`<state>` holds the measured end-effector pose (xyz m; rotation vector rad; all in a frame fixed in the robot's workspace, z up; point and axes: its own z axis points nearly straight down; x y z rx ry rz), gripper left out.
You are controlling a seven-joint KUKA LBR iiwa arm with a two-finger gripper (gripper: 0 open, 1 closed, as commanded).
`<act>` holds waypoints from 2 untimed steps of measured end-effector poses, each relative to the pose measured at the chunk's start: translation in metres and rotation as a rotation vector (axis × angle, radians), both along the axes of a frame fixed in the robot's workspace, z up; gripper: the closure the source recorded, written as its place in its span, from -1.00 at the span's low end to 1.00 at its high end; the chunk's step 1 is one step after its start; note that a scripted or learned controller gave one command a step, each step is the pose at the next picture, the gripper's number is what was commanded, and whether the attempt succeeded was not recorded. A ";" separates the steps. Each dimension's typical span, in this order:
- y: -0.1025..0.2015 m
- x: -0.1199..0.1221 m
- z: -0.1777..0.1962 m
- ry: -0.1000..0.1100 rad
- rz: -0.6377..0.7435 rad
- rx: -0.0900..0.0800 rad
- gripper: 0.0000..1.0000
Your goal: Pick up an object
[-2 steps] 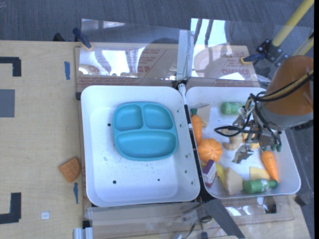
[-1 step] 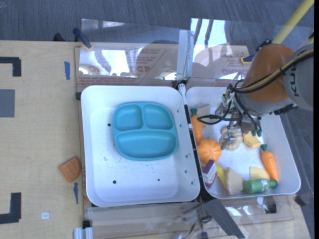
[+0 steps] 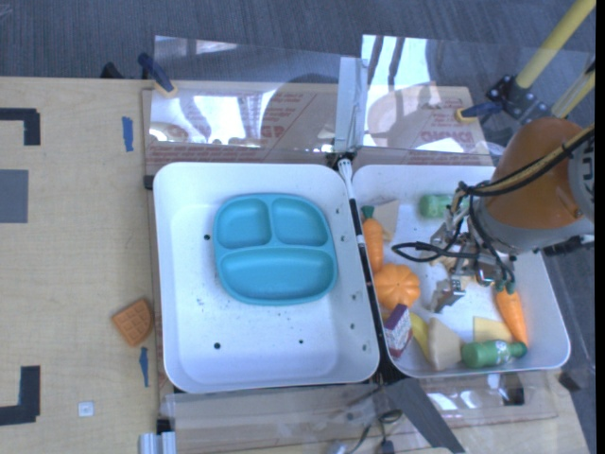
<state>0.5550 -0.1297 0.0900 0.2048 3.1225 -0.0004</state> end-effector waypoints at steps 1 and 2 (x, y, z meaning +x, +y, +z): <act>-0.008 0.108 -0.001 0.005 0.058 0.000 -1.00; -0.071 0.059 -0.001 0.003 0.114 -0.004 -1.00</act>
